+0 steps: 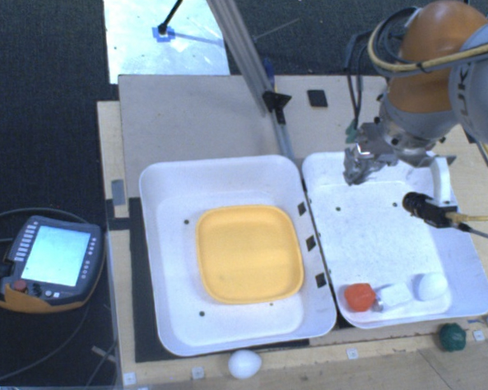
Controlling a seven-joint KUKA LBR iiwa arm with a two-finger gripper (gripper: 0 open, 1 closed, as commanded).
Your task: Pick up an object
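Note:
Along the near edge of the right bin [378, 223] lie three small things: an orange-red object [358, 297], a white block [393, 295] and a white ball [432, 286]. My gripper [357, 168] hangs over the bin's far left corner, well away from them, with nothing visible between its fingers. A yellow square plate [250, 253] fills the middle of the left bin [168, 236].
A white egg-shaped object [244, 364] and a dark green ball [451, 336] rest on the bench in front of the bins. A teach pendant [49, 262] lies on the floor at left. A metal pole [247, 50] slants down behind the bins.

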